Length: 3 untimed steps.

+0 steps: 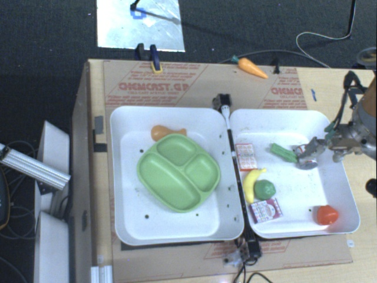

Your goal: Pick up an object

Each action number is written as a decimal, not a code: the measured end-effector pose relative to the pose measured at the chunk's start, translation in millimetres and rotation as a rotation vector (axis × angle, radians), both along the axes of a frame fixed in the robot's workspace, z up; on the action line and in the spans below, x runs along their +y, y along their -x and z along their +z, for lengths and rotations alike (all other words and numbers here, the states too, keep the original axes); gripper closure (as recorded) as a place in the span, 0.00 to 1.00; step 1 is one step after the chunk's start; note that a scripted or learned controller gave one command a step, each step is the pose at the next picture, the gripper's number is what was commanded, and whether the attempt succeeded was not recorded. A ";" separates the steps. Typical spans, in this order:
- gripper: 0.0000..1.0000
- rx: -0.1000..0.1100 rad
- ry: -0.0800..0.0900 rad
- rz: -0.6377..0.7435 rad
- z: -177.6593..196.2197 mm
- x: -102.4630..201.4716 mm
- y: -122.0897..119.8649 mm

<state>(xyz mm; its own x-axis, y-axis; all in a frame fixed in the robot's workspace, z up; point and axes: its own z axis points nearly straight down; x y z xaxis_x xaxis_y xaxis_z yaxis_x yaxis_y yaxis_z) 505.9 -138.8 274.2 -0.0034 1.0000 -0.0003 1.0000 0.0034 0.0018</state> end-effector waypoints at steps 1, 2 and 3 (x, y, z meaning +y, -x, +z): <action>0.00 0.000 0.000 -0.003 -171.6 3.0 5.5; 0.00 -0.001 0.000 -0.001 -189.8 -17.1 -67.3; 0.00 -0.002 0.001 0.002 -188.9 -10.6 -163.6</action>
<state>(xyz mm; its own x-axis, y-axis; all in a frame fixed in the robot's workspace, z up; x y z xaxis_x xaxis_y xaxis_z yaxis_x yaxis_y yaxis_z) 669.5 -149.4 85.4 -0.0052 1.0000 -0.0009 1.0000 0.0053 0.0040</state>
